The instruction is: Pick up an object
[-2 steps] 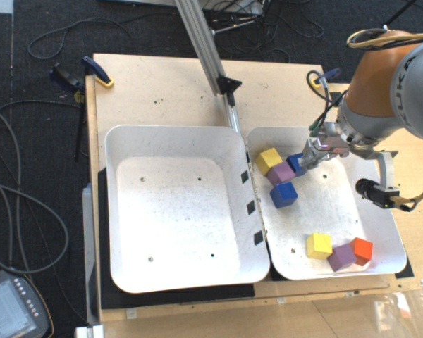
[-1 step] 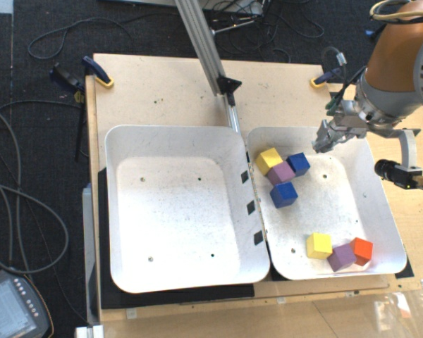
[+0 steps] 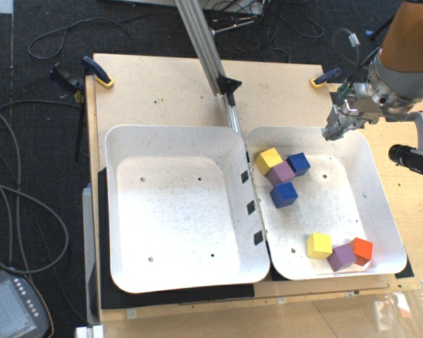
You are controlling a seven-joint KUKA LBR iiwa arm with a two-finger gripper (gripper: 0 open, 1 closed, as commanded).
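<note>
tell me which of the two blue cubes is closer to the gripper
The upper blue cube, the one to the right of the purple cube in the top cluster, sits nearer the gripper. The other blue cube lies lower, farther from it.

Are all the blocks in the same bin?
Yes, every block, like the orange block and yellow block, sits in the right bin.
</note>
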